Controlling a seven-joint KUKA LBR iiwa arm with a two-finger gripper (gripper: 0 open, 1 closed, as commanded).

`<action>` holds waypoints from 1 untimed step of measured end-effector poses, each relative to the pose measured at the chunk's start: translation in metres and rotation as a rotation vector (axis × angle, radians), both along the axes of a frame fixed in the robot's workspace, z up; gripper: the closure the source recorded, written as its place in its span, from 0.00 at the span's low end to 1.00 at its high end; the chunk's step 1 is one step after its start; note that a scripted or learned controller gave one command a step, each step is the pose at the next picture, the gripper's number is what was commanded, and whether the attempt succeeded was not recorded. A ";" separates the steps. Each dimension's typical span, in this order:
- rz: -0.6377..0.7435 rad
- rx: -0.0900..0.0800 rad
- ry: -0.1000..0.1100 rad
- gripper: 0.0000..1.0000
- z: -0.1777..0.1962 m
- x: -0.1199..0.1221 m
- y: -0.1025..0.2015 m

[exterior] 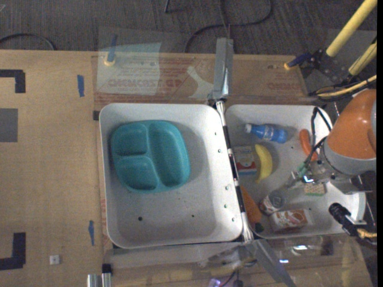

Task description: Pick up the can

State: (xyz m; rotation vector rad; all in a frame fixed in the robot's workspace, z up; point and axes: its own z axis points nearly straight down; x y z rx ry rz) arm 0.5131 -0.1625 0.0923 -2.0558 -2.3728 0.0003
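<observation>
The scene was dim and slightly soft, with a cool, bluish cast over the table (48, 178). The white bins (173, 220) were the brightest areas yet looked grey rather than white. The teal tray (149, 155) threw a soft shadow to its right. A clear plastic sheet (131, 67) caught faint glare. Small items in the right bin were blurred, and the floor (90, 8) lay dark.
</observation>
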 end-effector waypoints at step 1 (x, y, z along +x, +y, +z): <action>0.170 0.007 -0.008 1.00 -0.003 0.041 -0.037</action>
